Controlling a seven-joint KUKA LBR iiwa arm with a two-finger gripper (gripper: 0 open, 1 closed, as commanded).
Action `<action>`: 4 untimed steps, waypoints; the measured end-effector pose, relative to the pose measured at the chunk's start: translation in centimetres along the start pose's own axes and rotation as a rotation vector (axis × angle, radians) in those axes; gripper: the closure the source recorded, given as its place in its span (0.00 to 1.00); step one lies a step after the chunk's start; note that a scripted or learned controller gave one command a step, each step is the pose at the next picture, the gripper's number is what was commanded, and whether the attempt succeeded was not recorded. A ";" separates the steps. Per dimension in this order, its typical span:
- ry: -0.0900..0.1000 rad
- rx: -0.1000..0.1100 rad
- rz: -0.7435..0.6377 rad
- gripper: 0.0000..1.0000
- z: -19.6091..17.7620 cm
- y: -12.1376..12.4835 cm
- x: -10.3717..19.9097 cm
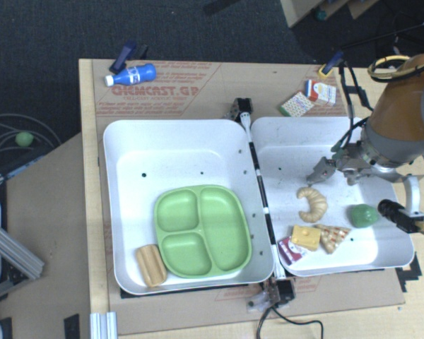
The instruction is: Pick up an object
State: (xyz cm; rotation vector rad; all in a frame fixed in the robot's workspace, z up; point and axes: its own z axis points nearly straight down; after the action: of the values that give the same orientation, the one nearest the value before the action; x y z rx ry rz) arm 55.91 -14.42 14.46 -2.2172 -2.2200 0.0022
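Claw (324, 171) low in right bin (283, 136), fingers look spread, nothing between them. Nearest target, croissant (312, 203), sits at claw's 6 o'clock, just beside, apart. Risk: curved pastry could roll or slip out on closing. Green ball (363, 215) at croissant's 3 o'clock; yellow block (305, 238) and pizza slice (332, 238) crowd its 6 o'clock. Left bin (127, 147) holds green divided plate (201, 230) and bread piece (151, 264).
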 end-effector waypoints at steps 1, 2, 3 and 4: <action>-0.001 -0.001 0.001 0.00 5.5 -0.6 1.5; -0.001 -0.002 0.002 0.00 6.0 -2.3 1.2; -0.001 -0.004 0.002 1.00 5.0 -2.3 1.2; -0.001 -0.005 0.000 1.00 -4.0 -2.2 8.3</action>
State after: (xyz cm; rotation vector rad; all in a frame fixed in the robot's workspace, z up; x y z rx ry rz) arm 53.73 -6.14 18.49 -2.2199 -2.2233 -0.0017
